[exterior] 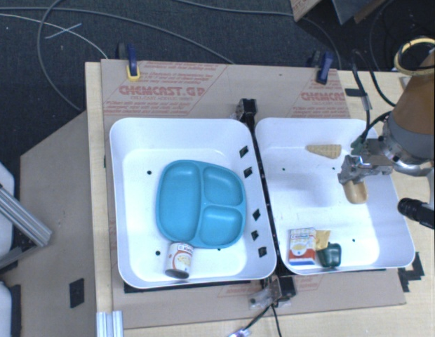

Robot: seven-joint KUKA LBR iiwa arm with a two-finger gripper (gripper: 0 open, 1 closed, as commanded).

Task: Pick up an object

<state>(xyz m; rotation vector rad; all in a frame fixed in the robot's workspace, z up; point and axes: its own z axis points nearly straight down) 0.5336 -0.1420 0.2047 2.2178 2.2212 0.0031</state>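
camera view looks down at a slant on the bench (98, 188), and the gripper (356, 172) sits over the right bin (386, 258), near that bin's right wall and a little toward its far edge. a tan, rounded object (356, 192) lies directly under the metal fingertips and seems to touch them, but whether the fingers are apart, together or clamped on it cannot be told from this angle, since the wrist covers them from above. the grey arm (414, 128) with its orange-brown band reaches in from the right side, crossing the bin's right rim. just beyond the gripper, toward the far edge of the same bin, lies a tan cone-shaped piece (324, 150), apart from the fingertips. at the near edge of the right bin, a small white and red box (302, 245) lies flat, with a yellow scrap (322, 238) touching its right side and a dark green object (330, 255) just beside that, near the bin's front rim. the left bin (126, 209) touches the right one along a shared middle edge marked with black clips. in its middle rests a blue divided plate (201, 203) with three compartments, and a small can (179, 260) with a white and orange label lies tilted at the plate's near-left corner, close to the bin's front wall. two blue clamps (133, 63) hold the board at the bench's far edge.
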